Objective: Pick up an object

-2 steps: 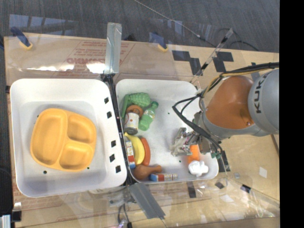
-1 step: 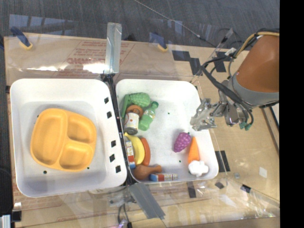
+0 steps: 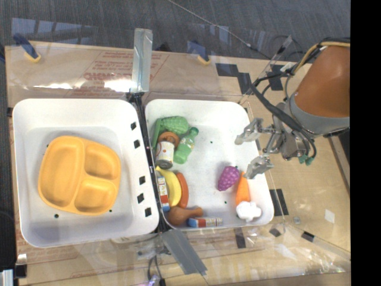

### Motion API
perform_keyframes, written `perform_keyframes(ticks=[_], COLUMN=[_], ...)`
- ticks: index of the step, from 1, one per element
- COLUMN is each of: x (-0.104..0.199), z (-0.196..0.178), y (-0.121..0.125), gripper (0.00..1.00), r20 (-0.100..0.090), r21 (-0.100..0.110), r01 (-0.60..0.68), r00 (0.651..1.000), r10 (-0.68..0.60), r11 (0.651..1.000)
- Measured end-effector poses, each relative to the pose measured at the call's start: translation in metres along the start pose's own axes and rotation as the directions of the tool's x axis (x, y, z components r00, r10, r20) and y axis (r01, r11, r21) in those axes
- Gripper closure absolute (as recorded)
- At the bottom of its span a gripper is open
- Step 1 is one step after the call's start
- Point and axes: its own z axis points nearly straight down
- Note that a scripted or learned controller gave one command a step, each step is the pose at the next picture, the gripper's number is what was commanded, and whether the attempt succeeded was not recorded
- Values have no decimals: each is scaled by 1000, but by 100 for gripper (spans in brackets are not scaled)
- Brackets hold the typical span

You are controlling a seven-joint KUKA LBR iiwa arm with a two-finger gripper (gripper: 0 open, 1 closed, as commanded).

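1. Tool state: the gripper (image 3: 253, 152) stands with its two fingers spread apart and nothing between them. One fingertip lies near the right bin's (image 3: 209, 107) upper right wall, the other just above the carrot.

2. Tool position: the gripper hangs over the right-hand edge of the right bin, reaching in from the right side of the camera view. Its height above the bin floor cannot be read from this view.

3. Candidate objects: the toy carrot (image 3: 241, 190) and the purple grape bunch (image 3: 228, 177) lie nearest the tool. Both sit in the lower right part of the right bin.

4. Governing relation: the carrot lies directly below the lower fingertip in the view, close to it. The grape bunch lies just beside the carrot, on its left, toward the bin centre.

5. Long axis: the carrot runs roughly top to bottom in the view, with its white end (image 3: 248, 211) toward the bin's near wall. The finger gap runs about the same way, so, as a judgement, the wrist would need to turn for the fingers to straddle the carrot's width.

6. Other objects: a green bottle (image 3: 185, 146), a banana (image 3: 172, 186) and further toys are clustered along the bin's left wall, well apart from the tool.

7. The left bin (image 3: 24, 177) holds a yellow divided tray (image 3: 79, 174), far from the tool.
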Motion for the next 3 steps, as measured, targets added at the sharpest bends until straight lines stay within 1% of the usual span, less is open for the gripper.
perform_keyframes(ticks=[1, 2, 3], x=[2, 31, -111], z=[89, 159, 95], y=[2, -1, 47], gripper=[0, 0, 0], r20=[-11, 1, 5], r21=[-5, 0, -2], r01=[54, 32, 41], r00=[998, 999, 999], r10=[-54, -32, -41], r11=[999, 999, 999])
